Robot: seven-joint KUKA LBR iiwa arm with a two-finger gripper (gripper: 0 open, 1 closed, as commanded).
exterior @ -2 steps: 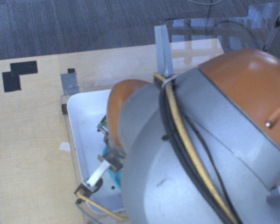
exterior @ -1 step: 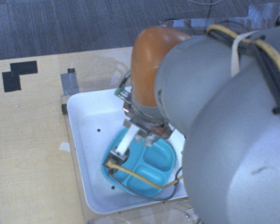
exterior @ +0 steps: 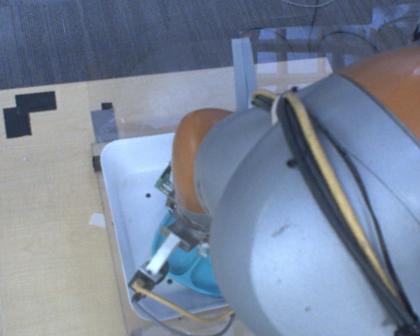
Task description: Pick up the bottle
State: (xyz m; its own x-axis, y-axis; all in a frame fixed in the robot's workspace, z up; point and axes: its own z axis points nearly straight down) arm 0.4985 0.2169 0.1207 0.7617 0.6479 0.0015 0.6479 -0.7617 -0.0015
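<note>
Overhead cam: claw (exterior: 181, 223) hangs right above what I'm guessing is the bottle (exterior: 189, 277), a smooth, glossy teal plastic curve by the white bin's (exterior: 127, 168) bottom edge, half buried under the grey arm (exterior: 322, 224), so long axis unclear, and can't tell if the claw's open or closed.

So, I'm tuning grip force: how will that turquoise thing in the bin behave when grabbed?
The turquoise thing looks smooth, so probably slippery plastic. Its visible edge is curved, so it may roll in the white bin. The arm hides most of it; weight unclear.
</note>
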